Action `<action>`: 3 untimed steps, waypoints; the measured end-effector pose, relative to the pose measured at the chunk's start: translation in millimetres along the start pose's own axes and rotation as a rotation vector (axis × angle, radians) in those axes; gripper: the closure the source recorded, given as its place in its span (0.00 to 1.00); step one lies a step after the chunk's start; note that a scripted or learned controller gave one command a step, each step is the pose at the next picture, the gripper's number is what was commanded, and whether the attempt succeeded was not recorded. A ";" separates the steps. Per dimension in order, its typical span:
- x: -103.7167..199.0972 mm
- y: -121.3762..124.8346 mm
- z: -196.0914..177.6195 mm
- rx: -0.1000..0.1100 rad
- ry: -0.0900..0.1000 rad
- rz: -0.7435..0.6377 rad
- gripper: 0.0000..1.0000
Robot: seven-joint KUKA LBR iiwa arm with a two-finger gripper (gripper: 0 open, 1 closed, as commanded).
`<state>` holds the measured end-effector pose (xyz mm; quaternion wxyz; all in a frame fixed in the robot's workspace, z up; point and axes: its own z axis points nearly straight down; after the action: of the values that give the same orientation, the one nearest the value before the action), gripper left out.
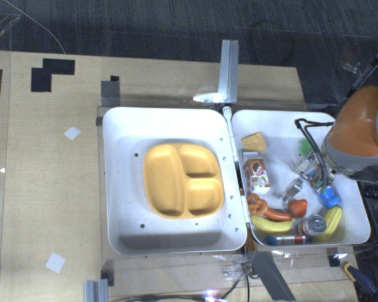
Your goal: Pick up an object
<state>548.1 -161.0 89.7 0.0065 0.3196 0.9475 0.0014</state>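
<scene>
The right bin (349, 234) holds several small items. A yellow wedge (253, 142) lies at the back left, with a brown and white packet (257, 173) in front of it. Near the front lie an orange pretzel-like piece (257, 202), a sausage (277, 214), a banana (271, 224), a red tomato-like ball (298, 207), a can (315, 224) and a second yellow fruit (333, 221). A blue piece (329, 197) and a green piece (305, 148) sit by the arm. My gripper (295, 187) is low in the bin's middle, just above the red ball.
The left bin (120, 231) holds a yellow divided plate (181, 179). A metal post (229, 74) stands behind the wall between the bins. The orange-banded arm (360, 129) covers the right bin's back right corner. A dark marker (288, 239) lies along the front wall.
</scene>
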 end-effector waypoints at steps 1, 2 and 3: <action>50.5 1.7 -10.0 0.005 0.007 0.332 0.00; 66.1 -2.4 -2.0 -0.004 -0.009 0.101 0.00; -31.6 39.9 1.7 0.002 0.001 0.377 0.00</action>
<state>597.4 -148.3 88.7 0.0055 0.4913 0.8710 0.0020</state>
